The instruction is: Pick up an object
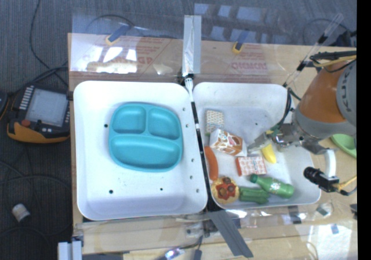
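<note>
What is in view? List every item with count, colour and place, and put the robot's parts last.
shallow white plastic bins: 2, white, side by side on the bench.
turquoise divided plastic tray: 1, turquoise, in the left bin.
green toy bottle: 1, green, right bin, near edge.
yellow toy banana: 1, yellow, right bin, by the gripper.
orange toy sausage: 1, orange, right bin, along its left wall.
toy pizza slice: 1, red and yellow, right bin, near-left corner.
handheld control pendant: 1, black and orange, on the floor at left.
gripper: 1, grey, above the right bin beside the banana.
</note>
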